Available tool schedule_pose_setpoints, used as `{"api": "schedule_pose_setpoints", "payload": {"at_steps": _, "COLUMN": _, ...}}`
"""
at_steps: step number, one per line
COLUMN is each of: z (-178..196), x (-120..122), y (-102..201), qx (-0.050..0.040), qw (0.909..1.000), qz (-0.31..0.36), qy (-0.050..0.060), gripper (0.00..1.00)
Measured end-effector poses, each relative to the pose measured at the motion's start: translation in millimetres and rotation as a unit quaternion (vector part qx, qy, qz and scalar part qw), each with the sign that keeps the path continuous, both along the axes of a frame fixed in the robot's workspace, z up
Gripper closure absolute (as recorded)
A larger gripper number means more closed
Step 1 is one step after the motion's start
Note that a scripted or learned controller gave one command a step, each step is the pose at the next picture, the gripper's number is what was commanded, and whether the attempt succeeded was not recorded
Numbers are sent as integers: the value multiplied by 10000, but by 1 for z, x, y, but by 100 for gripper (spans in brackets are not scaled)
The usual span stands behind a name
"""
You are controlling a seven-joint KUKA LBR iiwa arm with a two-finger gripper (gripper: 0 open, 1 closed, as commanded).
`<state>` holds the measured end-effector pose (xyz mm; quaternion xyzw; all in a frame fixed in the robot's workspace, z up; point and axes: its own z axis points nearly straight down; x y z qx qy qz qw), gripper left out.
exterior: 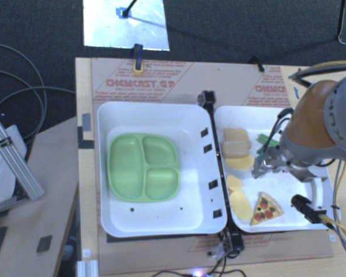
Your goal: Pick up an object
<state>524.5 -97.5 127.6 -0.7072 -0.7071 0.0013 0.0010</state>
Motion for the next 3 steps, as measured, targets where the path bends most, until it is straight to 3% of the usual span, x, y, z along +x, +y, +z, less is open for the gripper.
{"api": "schedule_pose_setpoints", "payload": {"at_steps": 1, "z": 60, "x": 2, "y": 87, "qx": 12, "qw": 10000, "qz": 55, "qy": -46, "gripper": 100}}
{"api": "schedule_pose_setpoints", "payload": {"at_steps": 2, "z": 105, "x": -28, "y": 38, "qx": -6, "qw": 10000, "qz": -10, "qy": -39, "gripper": 100}}
{"api": "schedule_pose_setpoints", "payload": {"at_steps": 3, "z": 54, "x": -38, "y": 70, "qx": 10, "qw": 10000, "qz": 31, "qy": -6, "gripper": 100}}
